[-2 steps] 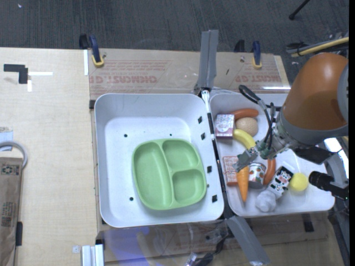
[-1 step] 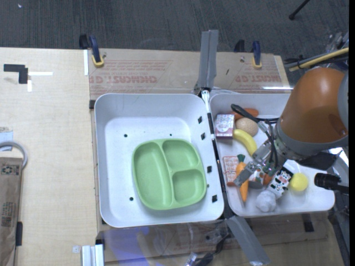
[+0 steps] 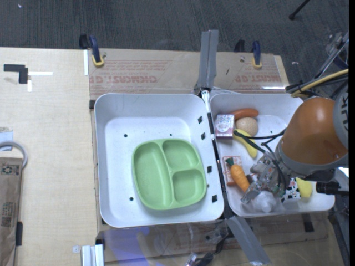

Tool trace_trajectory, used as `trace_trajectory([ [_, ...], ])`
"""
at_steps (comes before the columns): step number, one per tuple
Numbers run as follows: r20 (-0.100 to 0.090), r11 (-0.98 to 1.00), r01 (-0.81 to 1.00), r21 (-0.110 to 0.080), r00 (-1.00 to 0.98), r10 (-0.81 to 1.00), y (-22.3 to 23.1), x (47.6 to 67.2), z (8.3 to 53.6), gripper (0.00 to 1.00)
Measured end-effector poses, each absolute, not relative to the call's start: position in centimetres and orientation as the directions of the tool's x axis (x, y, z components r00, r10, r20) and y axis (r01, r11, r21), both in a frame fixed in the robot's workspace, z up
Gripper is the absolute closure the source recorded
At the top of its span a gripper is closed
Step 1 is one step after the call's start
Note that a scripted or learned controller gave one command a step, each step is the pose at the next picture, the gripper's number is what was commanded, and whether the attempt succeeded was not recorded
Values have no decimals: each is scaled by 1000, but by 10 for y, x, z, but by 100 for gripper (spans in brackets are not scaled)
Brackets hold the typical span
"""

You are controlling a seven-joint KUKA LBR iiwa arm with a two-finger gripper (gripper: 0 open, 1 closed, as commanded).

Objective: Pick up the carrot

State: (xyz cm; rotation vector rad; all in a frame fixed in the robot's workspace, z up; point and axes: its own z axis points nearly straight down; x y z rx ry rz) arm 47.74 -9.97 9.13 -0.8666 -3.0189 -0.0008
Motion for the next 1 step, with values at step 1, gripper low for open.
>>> trace_trajectory([
  [1,-1,845,534,2,-845,534,-100,479,100,100],
])
